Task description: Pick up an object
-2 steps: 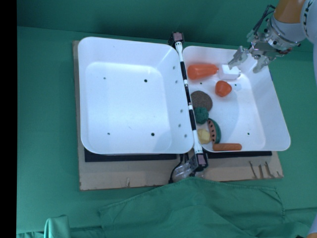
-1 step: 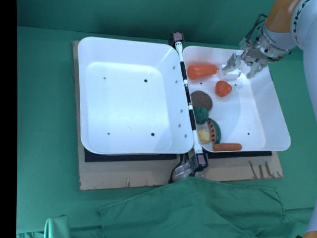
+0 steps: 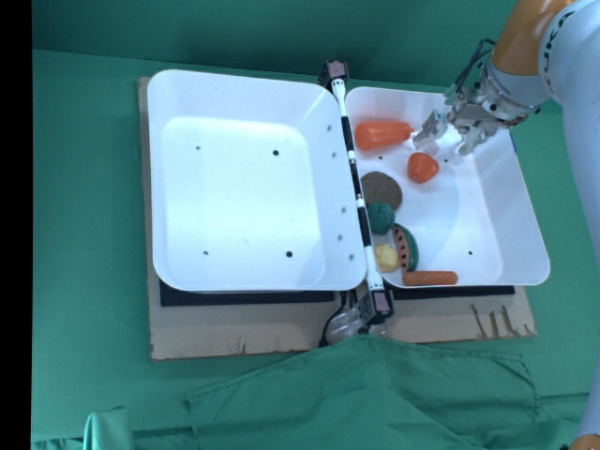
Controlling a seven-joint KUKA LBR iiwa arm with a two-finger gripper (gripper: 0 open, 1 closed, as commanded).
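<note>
- Two shallow white bins sit side by side on a cardboard sheet [image 3: 234, 340] over green cloth; the left bin [image 3: 187, 101] holds nothing, the right bin [image 3: 506, 223] holds all the items.
- Along the right bin's left side lie an orange carrot-like piece [image 3: 382, 134], a brown round disc [image 3: 382, 189], a dark green ball [image 3: 381, 217], a watermelon slice [image 3: 405, 247] with a yellow piece [image 3: 384, 256] touching it, and a thin orange stick [image 3: 430, 277] at the near wall.
- The small red-orange fruit [image 3: 422, 167] lies in the upper middle of the right bin, just right of the carrot-like piece and apart from the disc; it is glossy and rounded, tapering at one end.
- The gripper [image 3: 448, 142] hangs just above and to the right of that fruit, fingers spread apart, with nothing between them; one fingertip [image 3: 427, 139] sits close to the fruit's top, contact unclear.
</note>
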